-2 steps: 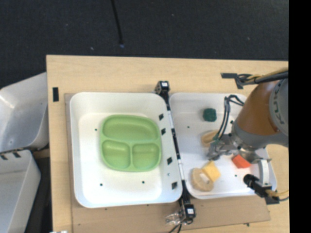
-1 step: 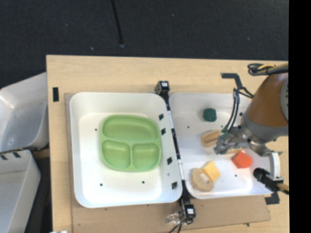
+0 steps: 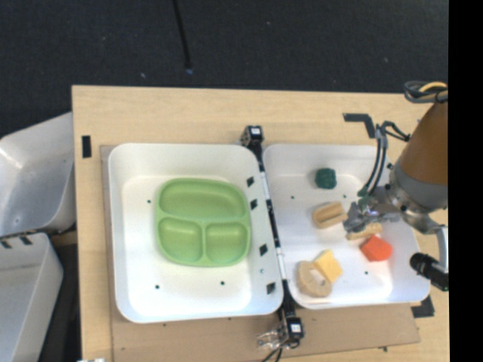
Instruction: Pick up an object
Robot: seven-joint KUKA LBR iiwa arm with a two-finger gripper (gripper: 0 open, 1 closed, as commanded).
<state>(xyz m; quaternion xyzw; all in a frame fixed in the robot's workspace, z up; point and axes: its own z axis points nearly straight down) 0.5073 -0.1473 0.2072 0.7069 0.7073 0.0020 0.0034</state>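
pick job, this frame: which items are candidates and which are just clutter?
In play:
end effector, low in the right bin
tan block just beside it
orange block
green piece
yellow wedge
round tan piece

Lying about:
left bin
green divided plate in it
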